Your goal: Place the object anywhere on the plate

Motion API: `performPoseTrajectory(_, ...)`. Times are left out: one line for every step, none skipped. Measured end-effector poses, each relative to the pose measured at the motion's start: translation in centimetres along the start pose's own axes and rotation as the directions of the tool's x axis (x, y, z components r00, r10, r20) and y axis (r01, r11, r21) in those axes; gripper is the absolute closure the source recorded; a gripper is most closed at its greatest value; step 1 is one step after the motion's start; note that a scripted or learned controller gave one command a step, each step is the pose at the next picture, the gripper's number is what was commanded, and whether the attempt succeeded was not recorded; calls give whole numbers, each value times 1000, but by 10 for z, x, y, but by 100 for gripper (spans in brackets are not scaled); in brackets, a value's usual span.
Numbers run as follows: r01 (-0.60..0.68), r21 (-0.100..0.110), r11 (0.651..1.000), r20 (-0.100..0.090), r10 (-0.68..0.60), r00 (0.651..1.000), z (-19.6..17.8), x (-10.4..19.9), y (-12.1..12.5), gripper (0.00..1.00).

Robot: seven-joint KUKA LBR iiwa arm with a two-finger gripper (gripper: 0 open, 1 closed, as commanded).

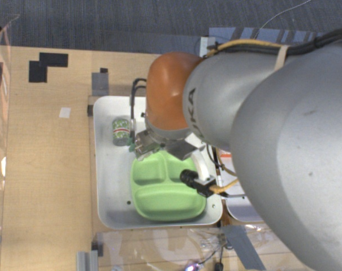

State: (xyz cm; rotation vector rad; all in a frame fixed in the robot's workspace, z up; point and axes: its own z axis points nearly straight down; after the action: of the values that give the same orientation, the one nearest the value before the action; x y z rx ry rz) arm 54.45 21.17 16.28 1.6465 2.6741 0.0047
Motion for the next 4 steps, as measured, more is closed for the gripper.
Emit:
performPoseTrajectory(-102, -1, 995, 1, 102, 995, -88, -64, -57, 100)
performPoseTrajectory(-9, 2, 1000, 0, 9, 1000, -18, 13, -16, 100)
performPoseTrajectory(461, 0, 887, 0, -461, 887, -1, -54, -78, 100)
performPoseTrajectory(607, -2, 794, 1, -607, 794, 3, 14, -41, 100)
